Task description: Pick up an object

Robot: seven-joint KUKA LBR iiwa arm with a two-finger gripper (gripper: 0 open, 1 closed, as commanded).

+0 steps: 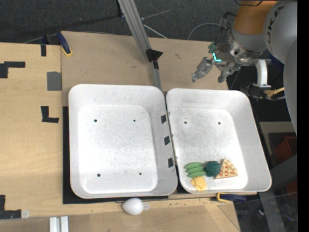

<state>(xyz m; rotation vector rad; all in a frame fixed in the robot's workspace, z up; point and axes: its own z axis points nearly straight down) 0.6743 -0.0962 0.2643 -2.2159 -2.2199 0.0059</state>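
Note:
A small cluster of toy food lies in the right bin's near corner: a green pea pod point(194, 168), a dark green broccoli piece point(211, 167), a pizza slice point(226, 169) and a yellow piece point(198, 182). My gripper point(213, 73) hangs above the bench beyond the far edge of the right bin point(241, 105), well away from the cluster. Its two fingers are spread apart, with nothing between them.
The left bin point(77, 129) sits beside the right one, joined by a dark hinge strip. A white egg-shaped object point(133, 206) rests on the bench in front of the left bin. A grey metal bar point(137, 28) slants down toward the bins' far edge.

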